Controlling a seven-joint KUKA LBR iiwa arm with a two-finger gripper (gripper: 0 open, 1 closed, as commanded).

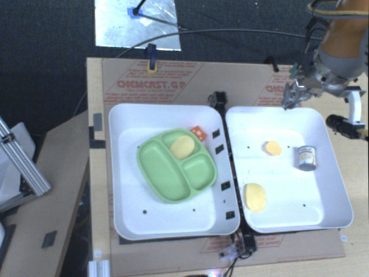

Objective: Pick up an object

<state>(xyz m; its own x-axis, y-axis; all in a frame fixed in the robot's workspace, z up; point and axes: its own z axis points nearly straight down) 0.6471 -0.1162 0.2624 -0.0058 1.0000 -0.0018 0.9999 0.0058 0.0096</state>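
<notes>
In the right bin (323,209) lie a small yellow round piece (273,148), a small silver can (306,157) on its side, and a larger yellow oval piece (255,196) near the front. My gripper (291,96) hangs over the right bin's far rim, well above and behind these objects, with nothing visible between its fingers. In the left bin (130,212) a green divided plate (173,166) holds a yellow piece (183,147), and a small red-orange block (198,133) sits at the plate's far edge.
Both bins rest on a cardboard sheet (173,82). A blue clamp (151,56) stands at the sheet's far edge. A shiny foil sheet (137,16) lies on the dark floor behind. Black clips (223,166) line the seam between the bins.
</notes>
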